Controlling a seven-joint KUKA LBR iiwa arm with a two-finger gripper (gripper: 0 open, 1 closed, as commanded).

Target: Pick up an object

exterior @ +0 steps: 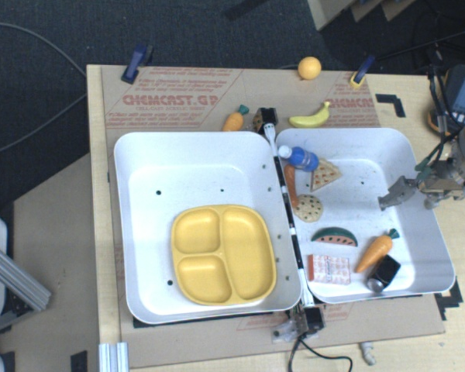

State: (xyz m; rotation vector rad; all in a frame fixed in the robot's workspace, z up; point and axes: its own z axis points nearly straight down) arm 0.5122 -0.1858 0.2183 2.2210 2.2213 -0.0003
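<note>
**Gripper at the right bin's right edge**

You see the gripper (395, 198) over the right bin (418, 277), by its right edge; whether it is open, you cannot tell. The carrot (373, 253) lies near the bin's front right corner, beside a black block (384, 273).

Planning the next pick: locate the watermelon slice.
The watermelon slice lies in the right bin, below the cookie and above the red-and-white packet.

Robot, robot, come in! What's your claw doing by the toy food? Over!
Gripper over right bin, holding nothing seen. Carrot nearest, lying free. Black block touching it.
</note>
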